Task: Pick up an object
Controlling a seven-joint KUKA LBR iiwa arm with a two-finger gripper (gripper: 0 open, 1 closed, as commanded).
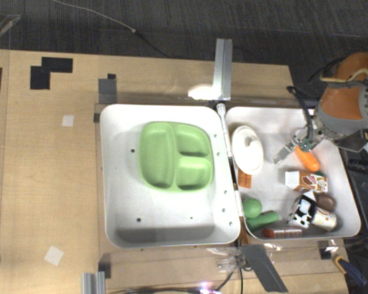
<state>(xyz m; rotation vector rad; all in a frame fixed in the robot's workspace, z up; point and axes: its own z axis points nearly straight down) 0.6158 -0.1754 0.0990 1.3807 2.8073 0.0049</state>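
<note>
In the right bin: the gripper (292,149) is hovering, fingers spread apart, holding nothing.
Carrot (307,158): lying just beside it.
Advice: you are closing squarely across it.

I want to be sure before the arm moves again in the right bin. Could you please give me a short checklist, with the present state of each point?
1. End effector is over the right bin: ok.
2. A target is near: the orange carrot lies right beside the end effector: ok.
3. Carrot is held between the fingers: cannot tell.
4. Room around the carrot: a small white block and a printed packet lie close below it: not ok.
5. White bowl stands apart from the end effector: ok.
6. Green divided plate sits in the left bin, away from the work: ok.
</note>
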